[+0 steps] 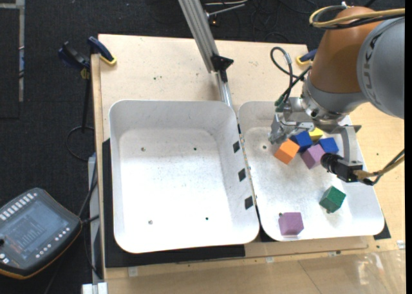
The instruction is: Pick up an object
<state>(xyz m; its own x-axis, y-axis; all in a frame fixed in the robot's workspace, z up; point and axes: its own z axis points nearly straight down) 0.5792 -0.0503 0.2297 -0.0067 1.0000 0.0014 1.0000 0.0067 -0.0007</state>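
Nearest the camera, a purple cube (291, 223) is seen lying alone on the floor of the right bin (360, 222), close to its front rim, with a green cube (333, 199) a little farther back and to the right. Behind these, a tight cluster is formed by an orange cube (287, 151), a blue block (301, 139), a second purple cube (313, 155), another blue cube (328, 145) and a yellow piece (317, 134); these appear touching or nearly so. The gripper (281, 130) is held low over the rear of this cluster, beside the orange cube, and whether it is wide or narrow cannot be told; nothing is seen held in it.

The cubes are judged to be light, rigid and smooth-faced, probably foam or painted wood, so a firm pinch across two opposite flat faces should be tolerated without damage, though slipping off a corner is possible. The lone purple cube and the green cube are judged the easier targets, since open floor is left on all their sides. Within the cluster little room is left for fingers between neighbours, and blocks could be pushed aside.

The left bin (129, 157) offers wide open room. The raised rims and the shared middle wall (243, 170) are to be cleared during any sideways travel.
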